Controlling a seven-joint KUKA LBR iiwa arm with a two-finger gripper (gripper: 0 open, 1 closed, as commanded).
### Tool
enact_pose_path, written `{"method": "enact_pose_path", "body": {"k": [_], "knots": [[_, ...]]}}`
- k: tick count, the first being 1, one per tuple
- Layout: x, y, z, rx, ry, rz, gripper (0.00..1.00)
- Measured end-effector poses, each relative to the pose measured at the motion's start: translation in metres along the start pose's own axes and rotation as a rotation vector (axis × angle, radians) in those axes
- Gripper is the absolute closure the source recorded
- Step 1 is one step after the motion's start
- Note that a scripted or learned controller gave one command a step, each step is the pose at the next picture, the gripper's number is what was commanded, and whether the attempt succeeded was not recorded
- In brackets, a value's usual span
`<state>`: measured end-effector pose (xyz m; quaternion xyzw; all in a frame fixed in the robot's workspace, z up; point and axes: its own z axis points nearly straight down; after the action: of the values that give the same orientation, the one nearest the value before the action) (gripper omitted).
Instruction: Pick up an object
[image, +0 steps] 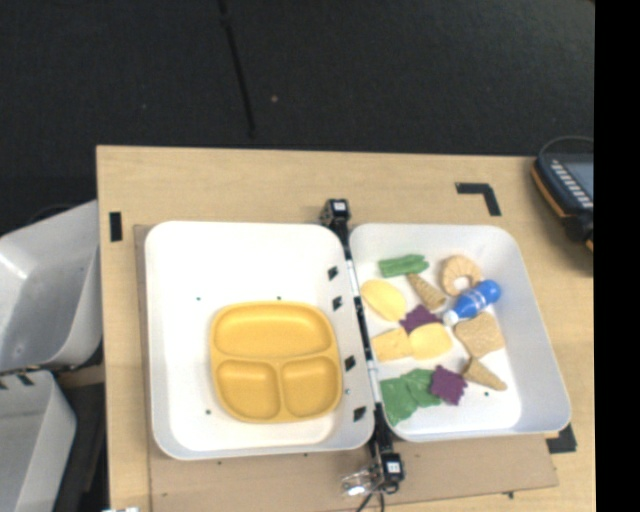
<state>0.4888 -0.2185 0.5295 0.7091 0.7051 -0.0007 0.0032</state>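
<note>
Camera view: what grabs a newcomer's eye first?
The yellow divided tray, lying alone in the left bin, stands out first. Next comes the right bin with its cluster of small toy pieces, where a blue bottle among green, purple and tan shapes catches the eye.

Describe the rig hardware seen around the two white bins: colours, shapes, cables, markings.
A small black bracket caps the seam between the white bins; small black clips run down it, and thin pale cables tangle at its near end. A black L-shaped mark sits on the tan wooden bench.
</note>
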Motion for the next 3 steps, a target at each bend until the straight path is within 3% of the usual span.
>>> {"method": "enact_pose_path", "body": {"k": [3], "knots": [[-0.010, 0.001, 0.076, 0.005, 0.004, -0.001, 1.00]]}}
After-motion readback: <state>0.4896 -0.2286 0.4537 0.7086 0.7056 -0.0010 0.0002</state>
